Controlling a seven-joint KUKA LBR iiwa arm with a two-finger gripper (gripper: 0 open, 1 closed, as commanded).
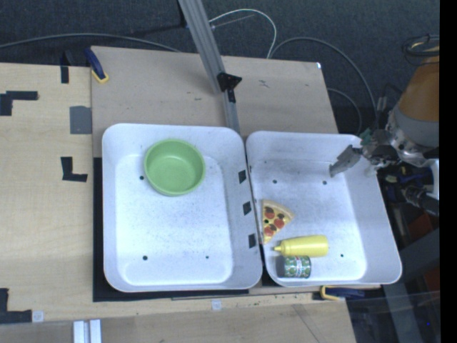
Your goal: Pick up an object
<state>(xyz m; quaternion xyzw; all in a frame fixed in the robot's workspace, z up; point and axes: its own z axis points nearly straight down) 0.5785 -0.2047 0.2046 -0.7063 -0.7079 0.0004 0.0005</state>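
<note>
Over the right bin's [371, 213] far edge, the gripper [345, 161] was seen; its state could not be told. Nothing was held. The bottle [303, 246] was laid sideways, nearer the front.

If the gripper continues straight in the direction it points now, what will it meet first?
The gripper points left and downward over the right white bin. It would probably meet that bin's bare speckled floor first, well short of the toy pizza slice and yellow mustard bottle; height is unclear.
</note>
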